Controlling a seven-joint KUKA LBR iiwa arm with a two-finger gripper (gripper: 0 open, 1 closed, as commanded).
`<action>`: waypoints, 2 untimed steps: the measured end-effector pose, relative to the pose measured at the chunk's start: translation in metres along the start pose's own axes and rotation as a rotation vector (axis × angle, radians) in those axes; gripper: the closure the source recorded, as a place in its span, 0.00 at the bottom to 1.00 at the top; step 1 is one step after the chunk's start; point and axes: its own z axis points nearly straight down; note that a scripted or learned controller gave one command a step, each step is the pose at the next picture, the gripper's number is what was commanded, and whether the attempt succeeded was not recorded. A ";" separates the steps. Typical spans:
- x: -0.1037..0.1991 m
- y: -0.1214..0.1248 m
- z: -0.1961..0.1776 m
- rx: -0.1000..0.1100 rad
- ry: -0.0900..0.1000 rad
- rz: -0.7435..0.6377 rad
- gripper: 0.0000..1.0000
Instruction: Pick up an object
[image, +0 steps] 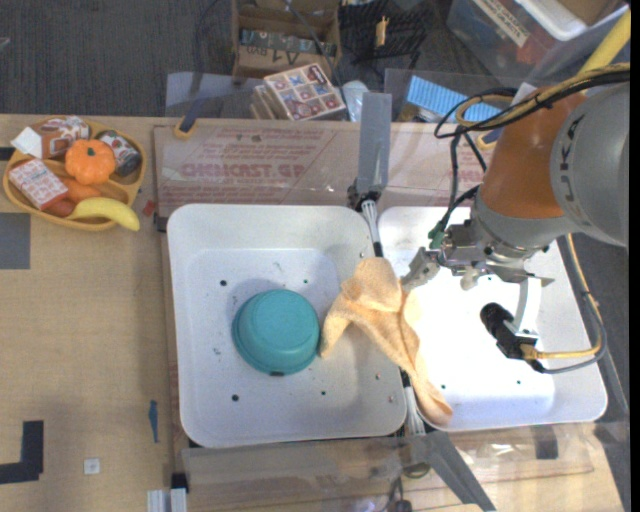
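**Inspector:** Pincer (418, 268) sits low over the right bin (580, 400), near its left wall, right beside the upper edge of the yellow cloth (385, 315). Whether its fingers are spread or closed, I cannot tell; they are too small and blurred against the white. Nothing is visibly held.

**Clerk:** Where do the candidates lie?

**Inspector:** That cloth drapes across the divide between the bins, part in each, one end trailing toward the right bin's near-left corner. I judge the arm is stationed there because the cloth is the closest thing within reach. A teal bowl (277, 331) rests upside down in the left bin (200, 240), touching the cloth's left corner.

**Clerk:** Count, please.

**Inspector:** Two bins, one cloth, one bowl. On the worktop (80, 330) at far left, one dish of toy food (70, 172), well apart from the work. One arm (560, 160).
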 end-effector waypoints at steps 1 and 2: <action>-0.059 -0.032 0.096 -0.011 0.000 0.040 0.00; -0.055 0.014 0.096 -0.011 -0.001 -0.059 0.00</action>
